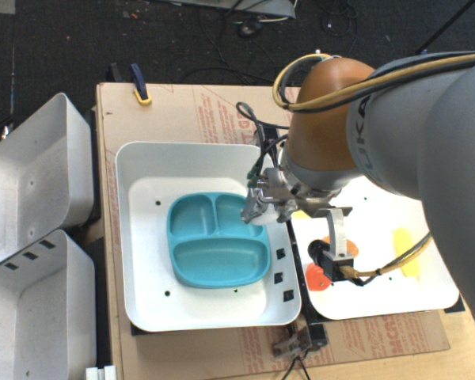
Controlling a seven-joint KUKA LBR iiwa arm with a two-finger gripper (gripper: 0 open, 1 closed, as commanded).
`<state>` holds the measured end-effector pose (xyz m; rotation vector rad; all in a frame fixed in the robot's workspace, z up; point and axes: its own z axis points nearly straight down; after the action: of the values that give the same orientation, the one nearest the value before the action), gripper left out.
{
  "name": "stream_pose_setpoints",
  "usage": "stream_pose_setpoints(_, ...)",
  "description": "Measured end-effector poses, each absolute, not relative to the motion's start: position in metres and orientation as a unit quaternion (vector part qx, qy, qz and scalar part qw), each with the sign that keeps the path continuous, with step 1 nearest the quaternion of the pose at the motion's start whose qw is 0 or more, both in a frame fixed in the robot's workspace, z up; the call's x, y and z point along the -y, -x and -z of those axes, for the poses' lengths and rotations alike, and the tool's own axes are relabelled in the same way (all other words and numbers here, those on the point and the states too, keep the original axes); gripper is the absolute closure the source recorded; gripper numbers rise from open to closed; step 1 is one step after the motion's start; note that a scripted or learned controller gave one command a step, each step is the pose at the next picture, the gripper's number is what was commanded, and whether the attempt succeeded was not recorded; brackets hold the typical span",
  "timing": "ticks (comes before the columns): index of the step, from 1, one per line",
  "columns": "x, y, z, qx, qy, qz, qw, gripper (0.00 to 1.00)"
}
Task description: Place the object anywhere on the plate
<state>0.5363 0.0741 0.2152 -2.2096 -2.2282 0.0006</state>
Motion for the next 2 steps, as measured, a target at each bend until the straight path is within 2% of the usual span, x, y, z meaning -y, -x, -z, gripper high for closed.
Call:
stream_pose_setpoints(1,-0.131,-0.515,-0.226,0.710,0.704,0.0006,0.001,1.00)
stream_pose_setpoints(2,-0.184,-0.511,-0.240,0.710,0.704,0.0009,0.001,1.00)
